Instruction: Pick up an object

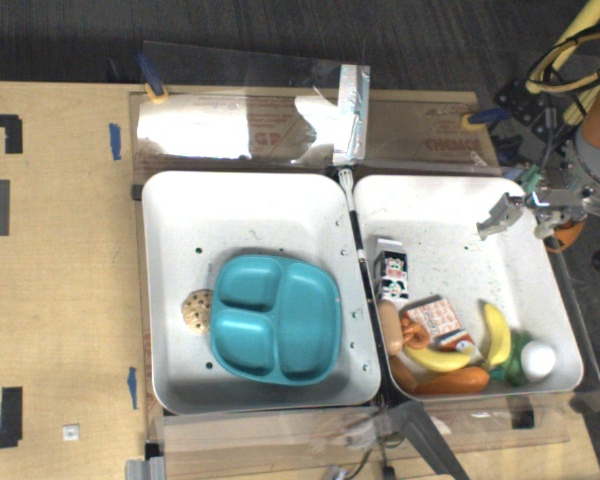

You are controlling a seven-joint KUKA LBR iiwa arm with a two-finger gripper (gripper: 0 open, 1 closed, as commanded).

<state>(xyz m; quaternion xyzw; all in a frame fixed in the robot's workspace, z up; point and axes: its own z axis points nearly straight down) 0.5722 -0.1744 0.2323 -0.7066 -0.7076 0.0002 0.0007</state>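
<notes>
- Camera view, tool: tool [510, 211] hangs over the upper right part of the right bin [450, 200], at the end of the arm [592, 158] that reaches in from the right edge; a pale pointed part juts left over bare bin floor, and nothing is seen in its grip, though whether it stands open or closed cannot be told from this angle.
- Camera view, candidates: the things to pick lie heaped in the lower half of the right bin, probably slid into that corner, well apart from the tool: a banana [496, 332], a second banana [432, 356], a sausage-like piece [389, 326], an orange-red piece [450, 382], a red-and-white packet [435, 318] on top, a small printed carton [393, 273] near the divider, and a green and white item [530, 360] at the far right.
- Camera view, left bin: a teal divided plate [276, 318] sits in the left bin [250, 203], with a cookie [195, 310] just beside its left rim.
- Camera view, judgement: no grasp has begun; the crowded heap could make a clean pick hard.
- Camera view, surroundings: both bins rest on the table [50, 268].
</notes>
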